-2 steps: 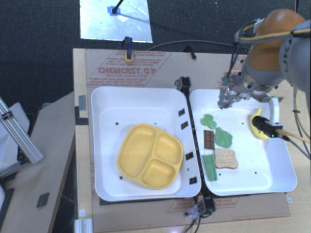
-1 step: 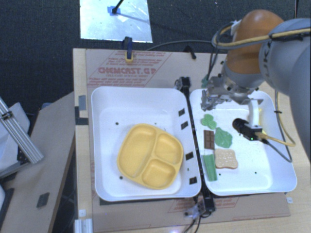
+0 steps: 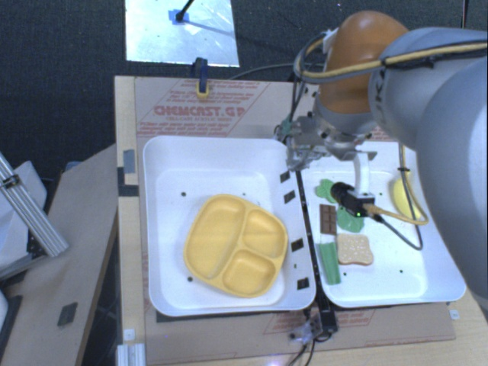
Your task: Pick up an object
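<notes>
Camera view, from above: two white bins stand side by side on a cardboard sheet (image 3: pixel 198 101) with red print, which lies on the tabletop (image 3: pixel 84 204).

Left bin (image 3: pixel 164 204), contents: one item.
- One yellow plate (image 3: pixel 236 244) with three compartments. It lies flat in the lower half of the bin, turned at an angle to the bin walls. All three compartments are bare.

Right bin (image 3: pixel 427 280), contents: five items visible.
- One brown bar (image 3: pixel 328 218), close to the wall shared with the left bin.
- One toast slice (image 3: pixel 354 249), just below and to the right of the brown bar.
- One green stick (image 3: pixel 329 262), lying along the shared wall and touching the left edge of the toast slice.
- One green leafy piece (image 3: pixel 326 189), above the brown bar and partly covered by my wrist hardware.
- One yellow piece (image 3: pixel 399 195), at the right of the bin and partly hidden behind my arm. I cannot tell its full shape.

Four small black squares (image 3: pixel 290 197) sit in a row down the left bin's right wall.

My tool (image 3: pixel 293 161) hangs over the upper end of the shared wall, between the two bins. It is above the green leafy piece and well apart from the yellow plate. I cannot tell whether the tool is open or closed, and nothing shows as gripped in it.

Outside the bins: one blue clamp (image 3: pixel 201 78) at the top edge of the cardboard sheet, and one shiny metal panel (image 3: pixel 179 21) beyond it.
</notes>
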`<move>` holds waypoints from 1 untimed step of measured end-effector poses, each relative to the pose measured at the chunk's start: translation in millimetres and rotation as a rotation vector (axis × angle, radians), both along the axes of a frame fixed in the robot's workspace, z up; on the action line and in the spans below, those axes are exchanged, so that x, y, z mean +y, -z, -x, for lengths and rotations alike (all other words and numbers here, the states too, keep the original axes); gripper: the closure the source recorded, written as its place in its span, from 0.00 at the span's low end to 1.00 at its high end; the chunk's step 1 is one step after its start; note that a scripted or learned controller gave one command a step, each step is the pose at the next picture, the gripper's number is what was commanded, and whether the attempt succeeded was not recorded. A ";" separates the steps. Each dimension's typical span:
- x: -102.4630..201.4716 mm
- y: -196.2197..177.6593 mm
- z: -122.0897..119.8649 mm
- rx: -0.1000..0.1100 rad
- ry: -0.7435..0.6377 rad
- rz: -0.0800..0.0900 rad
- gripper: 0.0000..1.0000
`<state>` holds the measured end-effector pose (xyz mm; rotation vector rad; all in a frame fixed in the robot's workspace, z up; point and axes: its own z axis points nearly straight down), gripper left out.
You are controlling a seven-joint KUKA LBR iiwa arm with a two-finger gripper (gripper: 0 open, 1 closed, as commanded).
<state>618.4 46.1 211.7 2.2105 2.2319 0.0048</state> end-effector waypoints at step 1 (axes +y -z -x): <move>59.9 0.5 -7.1 0.000 -0.001 -0.001 1.00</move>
